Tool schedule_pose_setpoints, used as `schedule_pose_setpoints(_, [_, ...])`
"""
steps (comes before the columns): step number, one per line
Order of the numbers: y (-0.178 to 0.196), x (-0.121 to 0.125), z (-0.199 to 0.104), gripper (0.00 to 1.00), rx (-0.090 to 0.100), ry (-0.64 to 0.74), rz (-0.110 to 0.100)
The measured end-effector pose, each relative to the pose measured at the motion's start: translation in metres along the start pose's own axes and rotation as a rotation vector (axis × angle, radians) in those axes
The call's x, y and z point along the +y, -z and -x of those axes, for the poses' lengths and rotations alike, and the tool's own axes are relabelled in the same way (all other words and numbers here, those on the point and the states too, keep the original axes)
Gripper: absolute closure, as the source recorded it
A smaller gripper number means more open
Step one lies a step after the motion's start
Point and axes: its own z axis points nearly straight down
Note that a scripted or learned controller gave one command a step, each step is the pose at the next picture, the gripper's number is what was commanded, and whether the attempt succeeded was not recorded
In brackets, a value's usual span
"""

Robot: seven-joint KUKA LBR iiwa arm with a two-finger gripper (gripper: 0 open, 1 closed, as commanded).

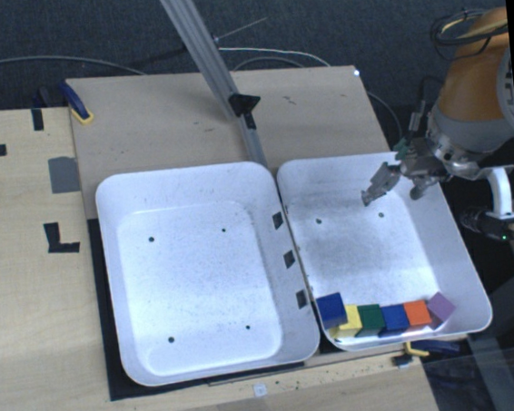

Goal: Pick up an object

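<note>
Pick not yet begun: the tool (392, 186), fingers spread wide and holding nothing, hangs over the far right corner of the right bin (442, 226), well apart from the coloured blocks (383, 316) lined along that bin's near edge.

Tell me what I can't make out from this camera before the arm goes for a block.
- Gripper, camera view: small and blurred, so the finger gap is unreadable.
- Yellow block: mostly covered by the blue block on top.
- Row of blocks along the right bin's near wall: packed tight, gaps between them too small to judge.
- Arm: cut off by the right edge.
</note>
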Motion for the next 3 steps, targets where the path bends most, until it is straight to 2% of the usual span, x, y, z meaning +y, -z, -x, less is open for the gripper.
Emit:
schedule_pose_setpoints(1, [0.052,-0.052,-0.063,0.0,0.002,0.005,0.002])
schedule_pose_setpoints(2, [0.058,-0.051,-0.06,1.0,0.001,0.001,-0.001])
schedule_pose_setpoints(3, [-0.047,-0.096,0.048,1.0,-0.001,-0.01,-0.01])
